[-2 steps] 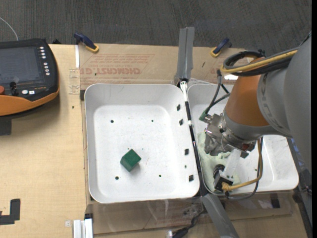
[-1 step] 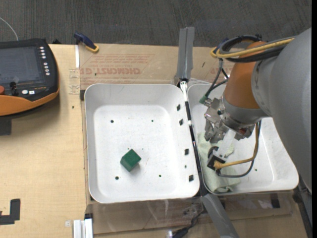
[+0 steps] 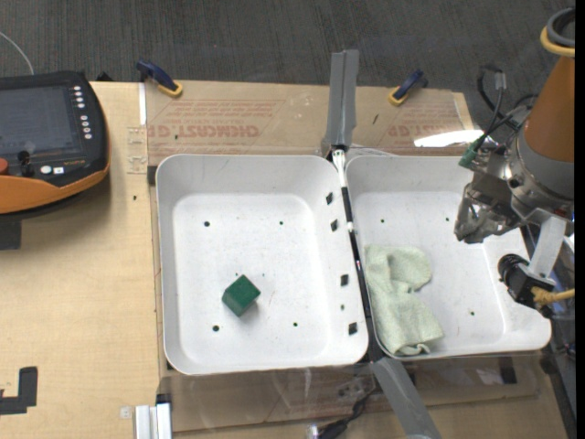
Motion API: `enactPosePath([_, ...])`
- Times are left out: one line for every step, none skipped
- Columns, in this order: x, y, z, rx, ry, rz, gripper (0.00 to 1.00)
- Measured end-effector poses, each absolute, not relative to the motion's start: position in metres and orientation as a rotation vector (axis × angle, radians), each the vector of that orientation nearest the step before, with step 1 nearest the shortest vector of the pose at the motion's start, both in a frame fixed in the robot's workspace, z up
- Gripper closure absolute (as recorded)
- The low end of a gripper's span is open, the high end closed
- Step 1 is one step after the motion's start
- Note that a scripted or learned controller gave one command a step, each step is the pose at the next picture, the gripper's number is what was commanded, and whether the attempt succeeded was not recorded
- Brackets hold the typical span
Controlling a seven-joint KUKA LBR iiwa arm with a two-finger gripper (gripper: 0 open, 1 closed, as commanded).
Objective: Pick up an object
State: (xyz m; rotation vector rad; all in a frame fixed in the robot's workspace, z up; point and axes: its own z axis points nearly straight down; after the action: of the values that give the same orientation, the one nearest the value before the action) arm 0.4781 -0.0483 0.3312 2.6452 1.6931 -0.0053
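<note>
The bench carries two shallow white bins side by side. The left bin (image 3: 178, 273) contains a small green cube (image 3: 241, 294), lying on the floor of the bin toward its near side, slightly left of the bin's centre and clear of every wall. The right bin (image 3: 475, 332) contains a crumpled pale green cloth (image 3: 402, 300), lying against the bin's left wall in the near half.

The arm enters from the right. The gripper (image 3: 475, 222) is positioned above the right side of the right bin, in its far half. It is well apart from the cloth, which lies to its left and nearer. The cube is farther still, across the divider between the bins, in the left bin.

The state of the gripper cannot be determined at this angle. No object is visible in it.

An orange-and-grey control pendant (image 3: 46, 140) rests on the bench at the far left. Two clamps (image 3: 160, 79) sit on the far edge of the cardboard beneath the bins.
</note>
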Motion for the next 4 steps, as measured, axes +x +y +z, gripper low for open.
enactPosePath([0.600, -0.001, 0.272, 2.629, 1.720, -0.008, 1.00])
enactPosePath([0.620, 0.028, 0.209, 2.520, 1.878, -0.008, 1.00])
enactPosePath([0.514, -0.023, 0.247, 2.528, 1.867, -0.007, 1.00])
enactPosePath([0.537, 0.020, 0.211, 2.490, 1.919, -0.008, 1.00])
